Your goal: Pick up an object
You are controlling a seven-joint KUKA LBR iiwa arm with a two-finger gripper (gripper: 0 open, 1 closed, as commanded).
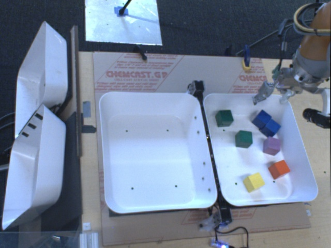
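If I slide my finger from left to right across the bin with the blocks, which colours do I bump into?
Green block → darker green block → yellow block → purple block → orange block. The two blue blocks overlap others, so they are left out.

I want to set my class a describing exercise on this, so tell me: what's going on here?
A grey robot arm with an orange band reaches in from the right, its pincer open above the far edge of the right bin, holding nothing. That bin holds six small blocks: two green blocks, a blue one, a purple one, an orange one and a yellow one. The blue block lies nearest the pincer. The left bin sits alongside.
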